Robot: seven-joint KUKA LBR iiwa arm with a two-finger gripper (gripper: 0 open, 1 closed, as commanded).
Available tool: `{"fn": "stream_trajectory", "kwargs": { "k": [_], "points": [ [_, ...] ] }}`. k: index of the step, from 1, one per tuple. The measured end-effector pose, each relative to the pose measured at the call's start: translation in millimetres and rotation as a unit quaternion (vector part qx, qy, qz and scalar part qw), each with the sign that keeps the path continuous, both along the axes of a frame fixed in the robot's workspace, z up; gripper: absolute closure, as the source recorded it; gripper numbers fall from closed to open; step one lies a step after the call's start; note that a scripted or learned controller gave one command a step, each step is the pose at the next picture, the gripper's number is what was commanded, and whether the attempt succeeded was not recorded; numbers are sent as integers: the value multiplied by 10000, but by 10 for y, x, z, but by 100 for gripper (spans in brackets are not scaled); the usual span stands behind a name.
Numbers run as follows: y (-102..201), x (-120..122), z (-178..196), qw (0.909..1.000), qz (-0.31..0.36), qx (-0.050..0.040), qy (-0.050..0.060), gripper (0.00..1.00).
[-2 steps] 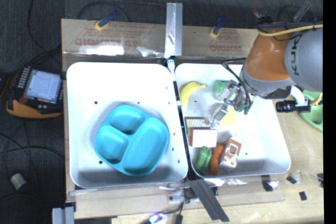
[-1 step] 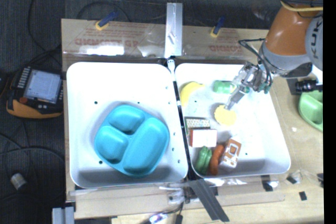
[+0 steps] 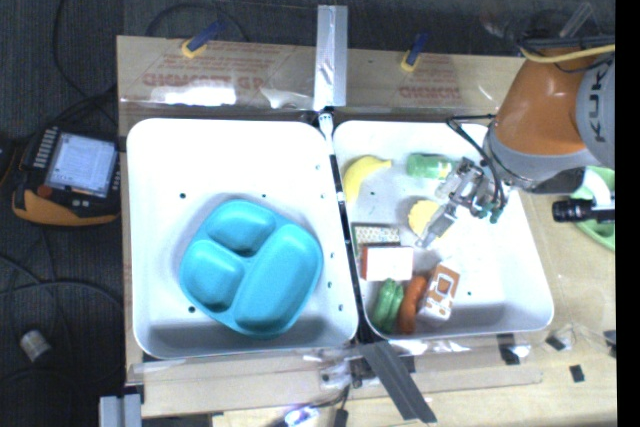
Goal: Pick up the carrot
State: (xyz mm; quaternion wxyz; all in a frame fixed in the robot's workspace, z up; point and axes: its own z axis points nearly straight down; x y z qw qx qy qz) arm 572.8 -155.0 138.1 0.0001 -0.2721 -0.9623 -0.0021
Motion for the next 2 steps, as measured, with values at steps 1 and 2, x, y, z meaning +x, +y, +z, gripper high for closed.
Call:
{"fn": "stream_trajectory", "kwargs": {
  "k": [1,2],
  "points": [
    [168,398,-480,9985,536,-64,-47,0],
    [268,861,421,9961,885,-36,-12,0]
  ]
}}
